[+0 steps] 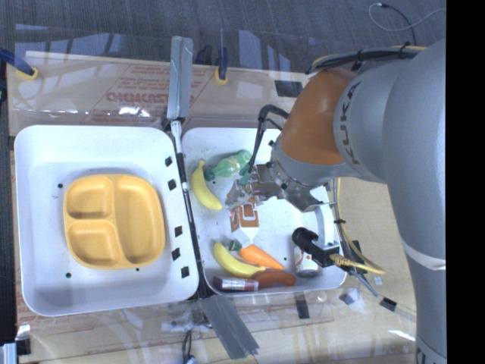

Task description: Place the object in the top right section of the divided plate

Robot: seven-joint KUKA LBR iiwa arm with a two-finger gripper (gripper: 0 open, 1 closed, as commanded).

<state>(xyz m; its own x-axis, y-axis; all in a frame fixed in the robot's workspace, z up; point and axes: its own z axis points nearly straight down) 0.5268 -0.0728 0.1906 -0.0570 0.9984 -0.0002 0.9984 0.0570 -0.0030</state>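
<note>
A yellow divided plate [114, 220] lies in the left bin [34, 165], with two small sections on its left side and one long section on its right. My gripper [244, 190] hangs low over the middle of the right bin [227, 136]. It is just below a green bottle [227, 164] and just above a small orange and white box [244, 218]. A banana [203, 189] lies to the gripper's left. Whether the gripper touches any of these things is unclear.
At the right bin's front lie a second banana [227, 259], a carrot [261, 257], a dark red sausage-like item [246, 282] and a small can [305, 262]. The arm's orange band [322, 123] and grey body cover the bin's right side.
</note>
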